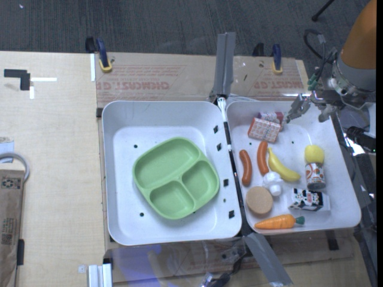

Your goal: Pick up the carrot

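Red print reading "CHEMCZT, GP", upside down, runs along the cardboard sheet (157, 76) at twelve o'clock of the bins.

The setting was a robotics laboratory. A plywood bench (54, 160) carried two white bins (114, 178) secured by clamps (103, 57), one holding toy food (275, 166); a tripod leg (335, 2) stood on grey carpet (149, 11).
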{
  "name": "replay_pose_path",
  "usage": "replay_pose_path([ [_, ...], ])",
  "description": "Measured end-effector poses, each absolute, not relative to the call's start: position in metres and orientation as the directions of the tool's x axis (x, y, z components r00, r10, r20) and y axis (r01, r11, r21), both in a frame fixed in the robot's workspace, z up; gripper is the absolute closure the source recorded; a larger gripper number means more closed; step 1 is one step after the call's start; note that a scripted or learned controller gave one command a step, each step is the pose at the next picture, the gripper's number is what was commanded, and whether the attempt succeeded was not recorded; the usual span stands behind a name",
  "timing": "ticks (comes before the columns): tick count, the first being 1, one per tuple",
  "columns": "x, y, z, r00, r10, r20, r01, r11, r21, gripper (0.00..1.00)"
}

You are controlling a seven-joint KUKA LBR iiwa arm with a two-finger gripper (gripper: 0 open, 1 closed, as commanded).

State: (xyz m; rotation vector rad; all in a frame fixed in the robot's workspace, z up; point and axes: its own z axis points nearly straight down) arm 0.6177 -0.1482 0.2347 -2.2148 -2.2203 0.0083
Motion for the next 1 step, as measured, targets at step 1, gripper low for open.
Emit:
replay_pose_path([
  [1, 0.5645, -0.1591, 0.1733, -0.155, 0.988, 0.002, 0.988, 0.155, -0.007, 0.00],
])
